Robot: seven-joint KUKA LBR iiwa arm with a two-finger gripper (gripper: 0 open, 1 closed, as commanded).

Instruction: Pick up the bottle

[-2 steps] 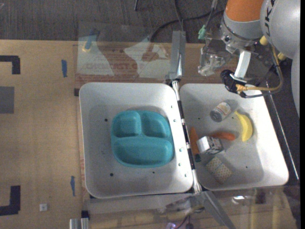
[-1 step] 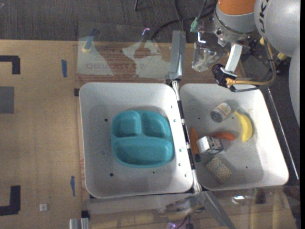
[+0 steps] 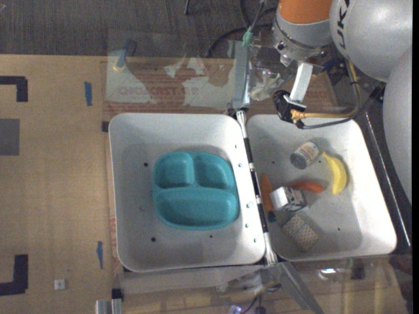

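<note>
Right bin (image 3: 373, 227): small labelled bottle (image 3: 305, 154) beside banana (image 3: 336, 173).

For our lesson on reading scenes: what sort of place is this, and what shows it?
Probably a robotics lab: a robot arm above two white bins, tape marks on the bench, loose cables.

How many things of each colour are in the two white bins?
Teal: 1, the divided plate in the left bin.
Yellow: 1, the banana.
Orange: 2, the carrot and the orange piece.
Grey or silver: 2, the can and the small box.
Tan: 1, the speckled block.
Total: 7, six of them in the right bin.
</note>
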